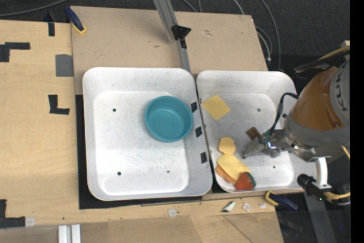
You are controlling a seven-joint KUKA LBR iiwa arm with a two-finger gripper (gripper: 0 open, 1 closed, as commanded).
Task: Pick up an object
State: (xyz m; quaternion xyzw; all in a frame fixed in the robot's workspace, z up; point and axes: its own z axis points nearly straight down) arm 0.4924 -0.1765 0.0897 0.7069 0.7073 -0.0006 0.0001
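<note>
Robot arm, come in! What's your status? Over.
Gripper low in right bin, holding nothing visible. Yellow food pieces beside it, ungrasped. Blue bowl in left bin.

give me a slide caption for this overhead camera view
Gripper low in the right bin beside yellow food pieces; a blue bowl sits in the left bin.
</note>
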